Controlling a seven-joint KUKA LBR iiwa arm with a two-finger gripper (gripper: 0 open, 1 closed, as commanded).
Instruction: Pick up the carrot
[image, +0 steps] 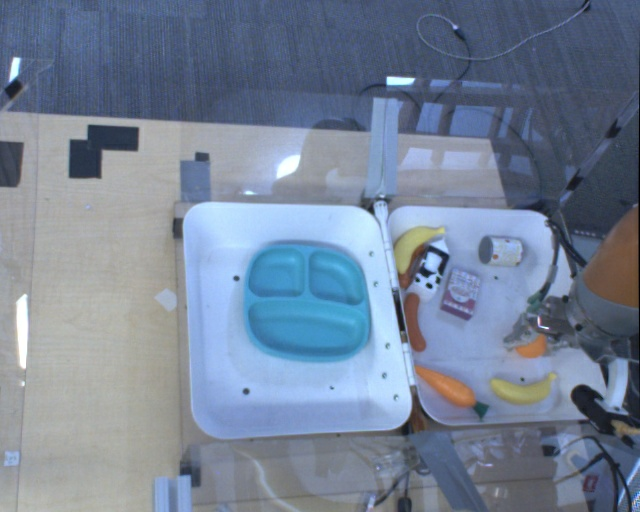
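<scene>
The bench (100, 300) holds two white bins side by side. The left bin (215, 390) has a blue tray (305, 303) with three parts in it. The right bin (480, 330) holds the food toys. The arm (610, 285) comes in from the right, and its gripper (532, 330) hangs low near the bin's right wall, next to a small orange thing (532, 347). I cannot tell what that orange thing is, and I cannot tell if the gripper is open or closed. The carrot (447, 386) lies flat near the bin's front edge, close to the left wall, with its green tip pointing right. A small banana (523, 389) lies just to its right, and a brown sausage (412, 322) lies just above it. A bigger banana (412, 245), a can (500, 250), a little red box (461, 295) and a black and white toy (430, 272) sit farther back. I think the gripper should move left to be right over the carrot's fat middle. It should turn so it squeezes across the thin way. It should go down slowly, so it misses the banana and the wall.
</scene>
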